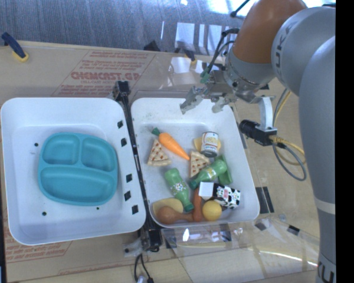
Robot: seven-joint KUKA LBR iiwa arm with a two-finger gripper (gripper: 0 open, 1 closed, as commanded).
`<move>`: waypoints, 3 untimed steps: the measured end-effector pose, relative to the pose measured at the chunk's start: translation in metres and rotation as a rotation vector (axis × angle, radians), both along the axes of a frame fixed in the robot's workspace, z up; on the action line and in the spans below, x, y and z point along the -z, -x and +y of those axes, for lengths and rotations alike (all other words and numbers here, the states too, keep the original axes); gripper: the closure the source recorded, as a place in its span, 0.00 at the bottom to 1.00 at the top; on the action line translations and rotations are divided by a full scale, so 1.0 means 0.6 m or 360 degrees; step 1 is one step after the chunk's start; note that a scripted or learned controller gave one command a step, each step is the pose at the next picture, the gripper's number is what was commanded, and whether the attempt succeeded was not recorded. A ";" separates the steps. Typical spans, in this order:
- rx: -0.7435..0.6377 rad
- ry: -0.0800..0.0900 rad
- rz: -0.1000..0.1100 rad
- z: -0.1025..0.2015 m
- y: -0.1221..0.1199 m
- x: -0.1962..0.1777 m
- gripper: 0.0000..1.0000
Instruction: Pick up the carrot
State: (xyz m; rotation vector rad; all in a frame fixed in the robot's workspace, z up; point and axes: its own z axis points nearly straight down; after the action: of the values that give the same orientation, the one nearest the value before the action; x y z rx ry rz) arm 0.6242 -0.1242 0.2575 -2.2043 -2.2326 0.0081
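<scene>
An orange carrot with a green top lies slanted in the upper middle of the right bin, between a waffle wedge and a small can. My gripper hangs over the bin's far edge, up and to the right of the carrot, well apart from it. Its two fingers are spread open, and nothing sits between them.
The right bin also holds a second waffle wedge, two green bottles, a cow-print carton, a lemon and a brown drumstick. A teal divided plate lies in the left bin.
</scene>
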 end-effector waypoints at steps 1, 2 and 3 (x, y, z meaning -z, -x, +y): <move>-0.0176 -0.0006 0.0027 0.021 -0.026 0.214 0.00; 0.0010 -0.0001 0.0007 0.022 0.009 0.279 0.00; -0.0007 0.0003 0.0010 0.022 0.007 0.260 1.00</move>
State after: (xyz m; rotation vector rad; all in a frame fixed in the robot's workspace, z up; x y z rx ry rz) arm 0.6203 -0.1109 0.1015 -2.1971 -2.2351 0.0174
